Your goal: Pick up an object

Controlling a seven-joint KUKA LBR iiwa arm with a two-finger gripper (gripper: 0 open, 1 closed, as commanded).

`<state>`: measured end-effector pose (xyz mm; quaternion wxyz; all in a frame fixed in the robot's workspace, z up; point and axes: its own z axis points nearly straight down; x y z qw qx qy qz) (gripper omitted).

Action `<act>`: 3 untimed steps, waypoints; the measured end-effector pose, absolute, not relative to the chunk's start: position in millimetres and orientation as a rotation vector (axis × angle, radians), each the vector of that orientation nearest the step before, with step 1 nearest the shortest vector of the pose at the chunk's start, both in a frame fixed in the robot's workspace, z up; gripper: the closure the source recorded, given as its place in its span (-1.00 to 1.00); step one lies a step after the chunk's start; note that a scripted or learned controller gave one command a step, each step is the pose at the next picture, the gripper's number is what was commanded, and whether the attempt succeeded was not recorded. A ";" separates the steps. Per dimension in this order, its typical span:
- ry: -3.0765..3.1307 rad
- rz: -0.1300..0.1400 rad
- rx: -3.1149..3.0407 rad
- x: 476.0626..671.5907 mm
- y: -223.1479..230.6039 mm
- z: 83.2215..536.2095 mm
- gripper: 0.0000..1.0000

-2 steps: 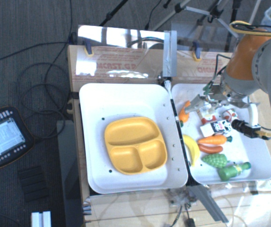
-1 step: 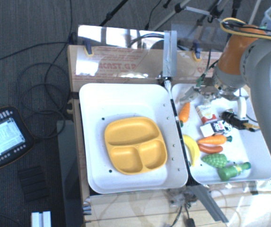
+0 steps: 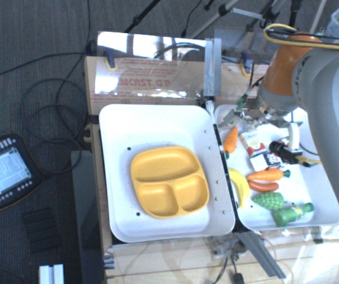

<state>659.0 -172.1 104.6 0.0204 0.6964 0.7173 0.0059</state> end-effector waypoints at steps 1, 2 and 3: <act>2.238 0.018 2.127 641.2 -162.3 105.6 -1.00; 2.242 0.019 2.129 641.3 -160.3 114.0 1.00; 2.245 -0.003 2.198 577.6 -131.5 230.8 1.00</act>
